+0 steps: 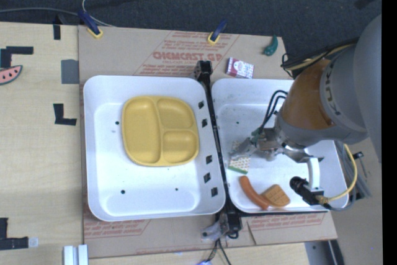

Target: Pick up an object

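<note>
Arm reaches into the right shallow white plastic bin, end effector low over a small flat green-and-white card-like piece near the bin's left wall; cannot tell how far it is open or whether it has hold of anything. Risk: that thin flat piece may slide on the smooth floor and slip the grasp. Beyond it lie an orange sausage-shaped toy and a tan wedge; the left bin holds a glossy yellow divided tray.
</note>
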`<action>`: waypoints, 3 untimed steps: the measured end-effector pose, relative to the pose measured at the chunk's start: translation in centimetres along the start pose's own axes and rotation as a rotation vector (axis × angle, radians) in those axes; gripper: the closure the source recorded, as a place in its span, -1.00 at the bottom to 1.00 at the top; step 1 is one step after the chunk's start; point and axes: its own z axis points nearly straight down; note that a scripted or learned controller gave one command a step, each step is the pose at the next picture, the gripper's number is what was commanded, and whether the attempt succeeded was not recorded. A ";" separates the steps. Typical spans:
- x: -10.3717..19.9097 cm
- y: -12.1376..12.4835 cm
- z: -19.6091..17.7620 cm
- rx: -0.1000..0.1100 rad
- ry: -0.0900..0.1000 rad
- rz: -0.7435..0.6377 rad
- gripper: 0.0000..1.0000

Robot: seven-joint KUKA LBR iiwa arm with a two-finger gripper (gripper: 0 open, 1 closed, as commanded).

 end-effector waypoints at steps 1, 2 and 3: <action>0.4 -3.8 -0.1 -0.012 -0.004 0.002 -1.00; 0.6 -3.6 -1.2 -0.013 0.001 -0.001 1.00; 9.2 -4.2 -9.6 0.004 -0.001 -0.001 1.00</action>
